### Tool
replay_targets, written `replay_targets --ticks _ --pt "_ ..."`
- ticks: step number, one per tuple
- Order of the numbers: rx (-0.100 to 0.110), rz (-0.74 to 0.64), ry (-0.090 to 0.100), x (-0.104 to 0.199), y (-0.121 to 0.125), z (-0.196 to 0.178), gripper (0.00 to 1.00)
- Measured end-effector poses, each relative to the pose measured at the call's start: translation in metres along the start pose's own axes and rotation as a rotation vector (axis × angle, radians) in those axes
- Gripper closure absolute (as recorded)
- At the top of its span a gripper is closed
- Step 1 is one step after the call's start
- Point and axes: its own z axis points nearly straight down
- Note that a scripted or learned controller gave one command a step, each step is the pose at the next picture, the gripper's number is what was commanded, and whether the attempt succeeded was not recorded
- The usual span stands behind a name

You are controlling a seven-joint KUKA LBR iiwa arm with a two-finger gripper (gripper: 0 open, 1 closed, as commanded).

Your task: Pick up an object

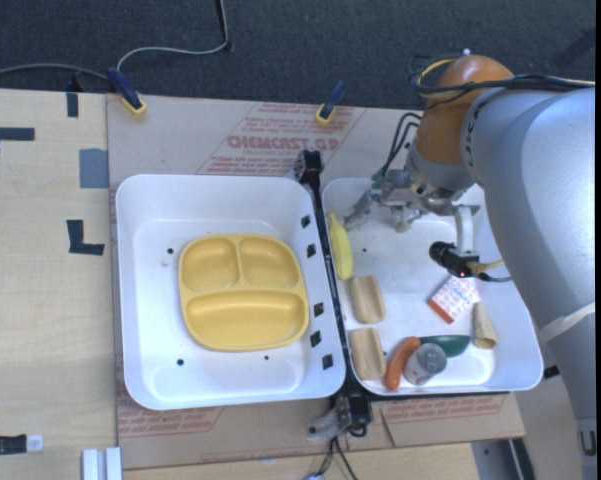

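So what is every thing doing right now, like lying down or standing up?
Yellow tray: flat in the left bin, its sections bare.
Banana: lying along the right bin's left wall.
Two buns: lying flat, one below the other.
Carrot: lying beside the grey cup.
Grey cup: tipped on its side.
Red and white packet: lying flat.
Gripper: over the right bin's top end, holding nothing visible.

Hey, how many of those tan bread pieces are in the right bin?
3. One bread piece lies near the left wall, another just below it, and a third sits by the right edge. The arm may hide more.
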Motion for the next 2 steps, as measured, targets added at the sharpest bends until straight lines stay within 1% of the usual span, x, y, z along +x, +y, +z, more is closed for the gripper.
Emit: replay_targets --ticks 1,2 --pt "0.000 -0.001 -0.002 -0.0004 0.0001 -0.0101 1.00" --pt "0.001 -0.001 -0.003 -0.0005 0.0000 -0.0100 0.00"
